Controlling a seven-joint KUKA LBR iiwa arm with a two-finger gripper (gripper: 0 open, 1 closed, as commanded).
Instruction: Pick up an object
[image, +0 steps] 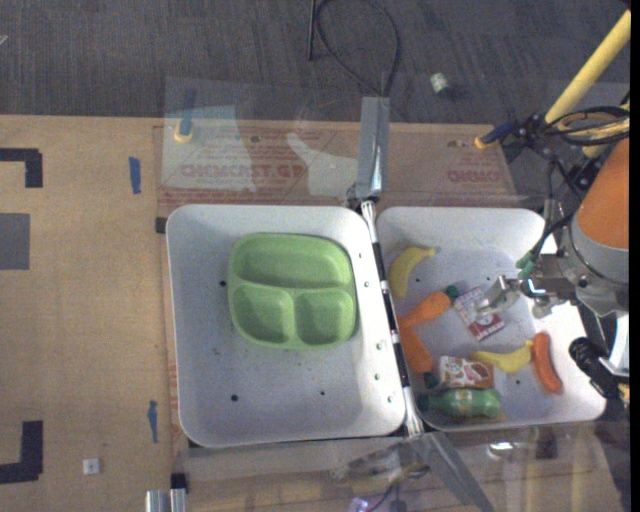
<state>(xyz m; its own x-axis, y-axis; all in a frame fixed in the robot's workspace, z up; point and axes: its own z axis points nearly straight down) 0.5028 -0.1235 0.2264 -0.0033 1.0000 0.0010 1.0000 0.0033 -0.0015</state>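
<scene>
We are noting a cardboard-covered bench (80, 300) and dark carpet. Left bin (200, 400): one green tray (292, 290). Right bin (520, 225): two bananas (410, 266), several toys. Gripper (497, 296) is hovering above a packet (480, 313); grip unclear.

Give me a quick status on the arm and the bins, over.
Gripper low in right bin, over small red-and-white packet; grasp not confirmed. Bananas, carrots, juice box, green bottle crowd close. Green tray in left bin.

a pale green divided tray (292, 290) in a white bin (200, 380); yellow bananas (408, 268), orange carrots (428, 306), a red-and-white packet (480, 318), a green bottle (462, 403); tan worktop (80, 330) with blue tape marks (134, 175).
</scene>
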